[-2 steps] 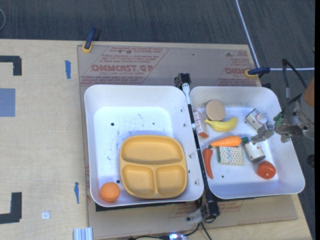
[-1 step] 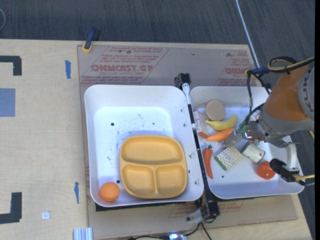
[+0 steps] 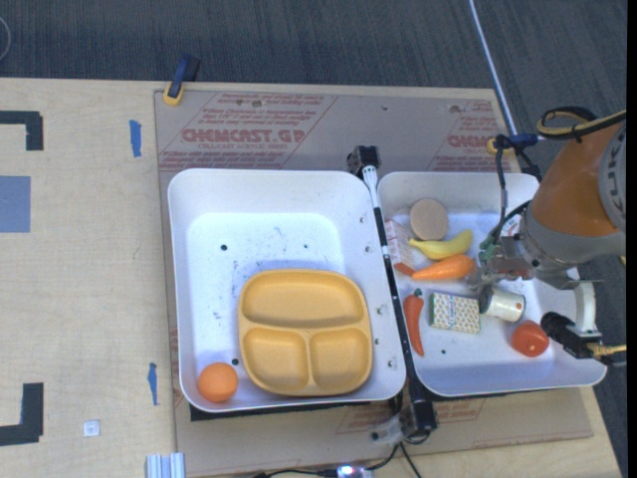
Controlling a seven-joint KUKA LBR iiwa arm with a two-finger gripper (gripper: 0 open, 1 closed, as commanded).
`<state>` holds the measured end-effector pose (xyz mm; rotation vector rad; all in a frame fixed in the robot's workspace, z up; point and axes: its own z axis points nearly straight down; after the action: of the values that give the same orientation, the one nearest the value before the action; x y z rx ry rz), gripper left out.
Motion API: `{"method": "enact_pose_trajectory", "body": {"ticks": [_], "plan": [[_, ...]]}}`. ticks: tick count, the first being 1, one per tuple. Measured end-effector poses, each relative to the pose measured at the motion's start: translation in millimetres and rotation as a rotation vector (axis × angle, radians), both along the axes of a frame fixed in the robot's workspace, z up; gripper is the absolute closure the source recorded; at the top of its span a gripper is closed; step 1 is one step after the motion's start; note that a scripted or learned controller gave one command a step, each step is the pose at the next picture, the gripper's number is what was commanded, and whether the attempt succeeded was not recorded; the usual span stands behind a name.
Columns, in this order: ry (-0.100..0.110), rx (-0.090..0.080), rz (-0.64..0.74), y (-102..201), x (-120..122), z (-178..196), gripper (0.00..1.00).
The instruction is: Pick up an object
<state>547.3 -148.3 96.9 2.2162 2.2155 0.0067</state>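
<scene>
White plastic makes up the two shallow bins: the left bin [image 3: 189,267] and the right bin [image 3: 557,371] sit side by side on the bench. The grey arm [image 3: 582,202], with its orange band, leans in from three o'clock over the right bin.

Next in size is the yellow divided tray [image 3: 304,329], lying toward six o'clock in the left bin, with an orange ball [image 3: 217,382] at its eight o'clock, just beside it.

The right bin holds the smaller clutter. Near its centre lies a carrot [image 3: 443,269]; a banana [image 3: 443,246] touches it at twelve o'clock, and a round tan disc [image 3: 429,218] sits above that. At the carrot's six o'clock is a speckled sponge block [image 3: 454,313], with a red chilli [image 3: 413,324] at the block's nine o'clock along the bin wall. A pale cylinder [image 3: 504,306] lies at the block's three o'clock, and a red tomato [image 3: 530,339] at the cylinder's five o'clock.

The gripper [image 3: 495,270] hangs low just above the cylinder, at the carrot's three o'clock. Whether it is spread or pinched I cannot tell; nothing is visibly held.

This looks like the approach-and-descend step, with no lift made. The next move likely calls for settling squarely over one item, probably the cylinder or the carrot tip, and closing without nudging neighbours.
</scene>
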Motion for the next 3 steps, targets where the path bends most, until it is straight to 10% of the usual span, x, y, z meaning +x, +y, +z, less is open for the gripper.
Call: {"method": "enact_pose_trajectory", "body": {"ticks": [1,2,3], "plan": [[0.003,0.001,0.002,48,46,-11,1.0],[0.006,-0.001,0.0,46,45,-12,0.0],[0.007,0.003,0.0,56,6,-11,0.0]]}}
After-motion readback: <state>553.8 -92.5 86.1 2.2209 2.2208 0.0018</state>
